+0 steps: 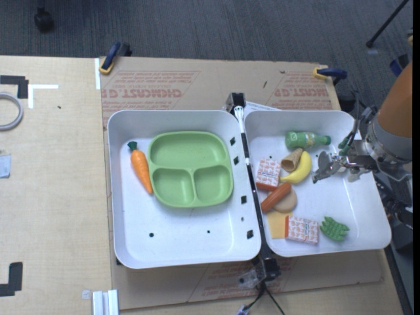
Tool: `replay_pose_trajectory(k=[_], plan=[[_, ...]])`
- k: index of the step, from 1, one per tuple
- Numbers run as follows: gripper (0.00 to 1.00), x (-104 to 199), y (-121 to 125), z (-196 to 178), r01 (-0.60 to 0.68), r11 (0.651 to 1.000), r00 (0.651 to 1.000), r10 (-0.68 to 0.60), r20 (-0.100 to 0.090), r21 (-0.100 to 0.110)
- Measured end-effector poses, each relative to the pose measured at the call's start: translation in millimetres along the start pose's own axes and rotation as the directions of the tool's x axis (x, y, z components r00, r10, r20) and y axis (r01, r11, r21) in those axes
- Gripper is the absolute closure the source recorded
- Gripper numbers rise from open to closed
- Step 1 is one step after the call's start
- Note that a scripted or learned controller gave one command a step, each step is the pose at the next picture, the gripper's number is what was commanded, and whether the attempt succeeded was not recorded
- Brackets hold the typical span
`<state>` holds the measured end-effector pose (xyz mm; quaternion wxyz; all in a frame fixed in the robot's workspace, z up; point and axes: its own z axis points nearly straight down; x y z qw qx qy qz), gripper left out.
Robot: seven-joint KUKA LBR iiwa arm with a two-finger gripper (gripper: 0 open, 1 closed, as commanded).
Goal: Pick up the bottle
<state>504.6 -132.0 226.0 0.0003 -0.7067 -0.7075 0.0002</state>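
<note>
The green bottle lies on its side near the back of the right bin, its cap pointing right. My gripper reaches in from the right and hovers just in front of the bottle, a little to its right, beside the banana. The fingers stand open with nothing between them. The gripper and the bottle are apart.
Around the banana lie a cone, a small carton, a sausage, a cheese slice, a printed box and a green leafy toy. The left bin holds a green divided plate and a carrot.
</note>
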Motion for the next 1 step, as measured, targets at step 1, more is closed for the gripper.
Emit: replay_pose_trajectory(k=[1], plan=[[1.0,-0.2,0.9,-9.6,-0.001,1.0,1.0,0.001,0.001,-0.001]])
